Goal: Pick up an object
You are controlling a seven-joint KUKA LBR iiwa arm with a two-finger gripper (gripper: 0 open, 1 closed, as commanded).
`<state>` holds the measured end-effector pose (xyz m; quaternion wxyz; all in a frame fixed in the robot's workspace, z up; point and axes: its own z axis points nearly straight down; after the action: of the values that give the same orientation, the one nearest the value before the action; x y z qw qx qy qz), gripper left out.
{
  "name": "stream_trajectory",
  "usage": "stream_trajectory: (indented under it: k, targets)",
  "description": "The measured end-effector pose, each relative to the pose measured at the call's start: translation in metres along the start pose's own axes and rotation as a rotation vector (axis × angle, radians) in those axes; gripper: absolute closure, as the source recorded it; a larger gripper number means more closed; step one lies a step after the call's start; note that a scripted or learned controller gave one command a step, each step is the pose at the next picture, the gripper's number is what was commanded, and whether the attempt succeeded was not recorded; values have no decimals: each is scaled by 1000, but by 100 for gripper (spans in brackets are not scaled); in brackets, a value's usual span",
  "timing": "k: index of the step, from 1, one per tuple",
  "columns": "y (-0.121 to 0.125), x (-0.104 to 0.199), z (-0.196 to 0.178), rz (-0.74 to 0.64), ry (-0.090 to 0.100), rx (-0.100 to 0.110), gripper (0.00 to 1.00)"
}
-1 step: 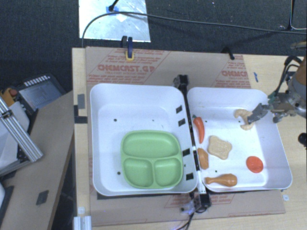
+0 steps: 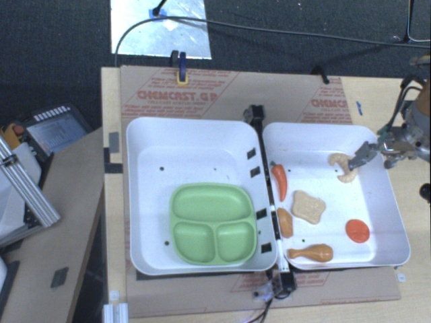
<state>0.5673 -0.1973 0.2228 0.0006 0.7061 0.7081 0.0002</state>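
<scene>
right bin (image 2: pixel 387 200) holds six food pieces (left bin (image 2: pixel 145 180) one green tray (image 2: pixel 212 222)).

Even, diffuse overhead light keeps both white bins (image 2: pixel 316 136) bright yet unclipped, casting only faint soft shadows beneath the green tray (image 2: pixel 213 222) and the food pieces, while a foil sheet (image 2: pixel 160 19) at the top glares pale and the whole frame looks slightly soft and grainy.
</scene>
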Motion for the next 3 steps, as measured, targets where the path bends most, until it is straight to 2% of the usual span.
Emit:
stream_trajectory:
  k: [1,3]
  targets:
    - [7,4,45,-3,0,2,0]
    - [5,2,140,1,1,3,0]
